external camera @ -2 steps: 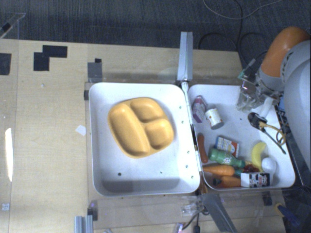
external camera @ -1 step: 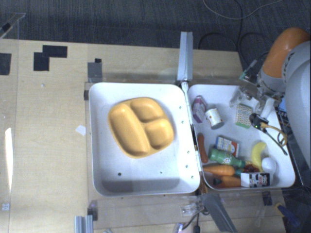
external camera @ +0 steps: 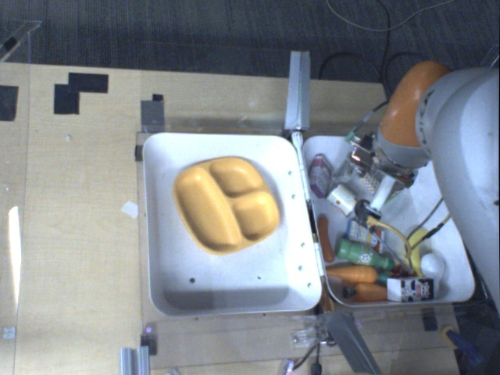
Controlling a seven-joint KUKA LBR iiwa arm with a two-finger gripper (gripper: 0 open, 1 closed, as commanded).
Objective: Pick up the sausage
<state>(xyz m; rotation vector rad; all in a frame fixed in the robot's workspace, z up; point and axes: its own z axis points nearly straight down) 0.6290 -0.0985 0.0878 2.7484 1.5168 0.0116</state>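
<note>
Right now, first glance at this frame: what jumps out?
The big yellow three-compartment plate, alone in the left bin. Next, the arm's orange band, with the gripper low over the cluttered right bin. There the sausage lies along the left wall, beside a green bottle and a carrot.

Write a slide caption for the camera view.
Gripper over the cluttered right bin; sausage lies along its left wall; yellow divided plate in left bin.
</note>
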